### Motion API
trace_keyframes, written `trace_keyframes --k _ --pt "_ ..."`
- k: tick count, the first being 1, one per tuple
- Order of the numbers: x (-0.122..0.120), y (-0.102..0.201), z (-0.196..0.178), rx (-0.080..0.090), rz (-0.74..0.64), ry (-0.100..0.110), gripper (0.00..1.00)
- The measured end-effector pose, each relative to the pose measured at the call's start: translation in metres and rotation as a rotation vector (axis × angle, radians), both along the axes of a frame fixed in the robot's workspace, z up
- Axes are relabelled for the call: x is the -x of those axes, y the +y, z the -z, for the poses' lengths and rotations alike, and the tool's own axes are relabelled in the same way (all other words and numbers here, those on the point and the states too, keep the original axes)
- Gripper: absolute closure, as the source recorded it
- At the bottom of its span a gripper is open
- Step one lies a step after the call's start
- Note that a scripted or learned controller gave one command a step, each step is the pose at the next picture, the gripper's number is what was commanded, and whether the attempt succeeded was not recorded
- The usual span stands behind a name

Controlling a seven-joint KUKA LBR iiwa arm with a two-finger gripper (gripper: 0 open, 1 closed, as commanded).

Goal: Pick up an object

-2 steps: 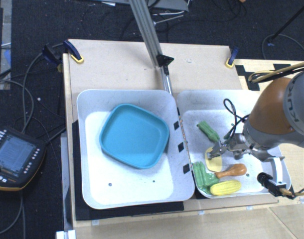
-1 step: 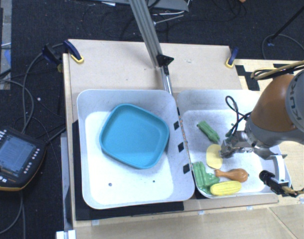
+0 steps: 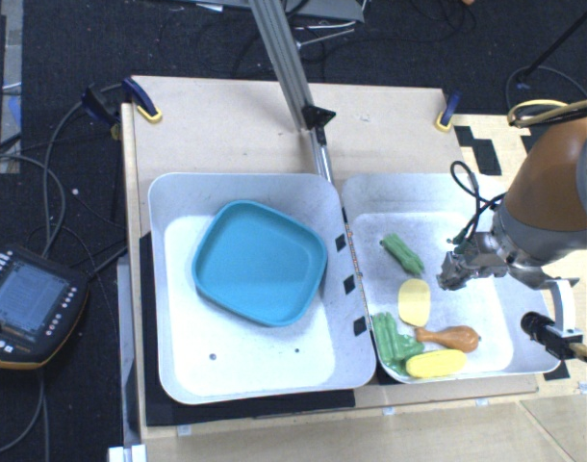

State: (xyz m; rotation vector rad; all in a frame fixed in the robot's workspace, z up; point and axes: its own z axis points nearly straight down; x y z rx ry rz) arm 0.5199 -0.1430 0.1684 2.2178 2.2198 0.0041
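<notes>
Two white bins [image 3: 168, 287] sat side by side on the bench. My arm [image 3: 553, 195] reached in from the right, my gripper [image 3: 454, 272] low over the right bin, near the pale yellow piece [image 3: 415, 302]. Whether it was open, I could not tell.

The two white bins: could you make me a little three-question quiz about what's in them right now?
1. True or false: the blue plate lies in the left bin.
2. Which lies nearest the right bin's front rim? A) green pickle B) yellow banana-like piece C) pale yellow oval piece
3. Fill in: the gripper hovers over the ____ bin.

Key
1. True.
2. B. It sits beside the brown drumstick and the green leafy piece.
3. Right; the gripper is just right of the pickle.
</notes>
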Motion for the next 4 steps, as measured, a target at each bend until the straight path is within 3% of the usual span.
trace_keyframes --k 2,4 --pt "0.001 -0.005 -0.109 0.000 0.000 0.000 1.00" --pt "-0.023 0.094 -0.091 -0.002 -0.003 0.005 1.00"
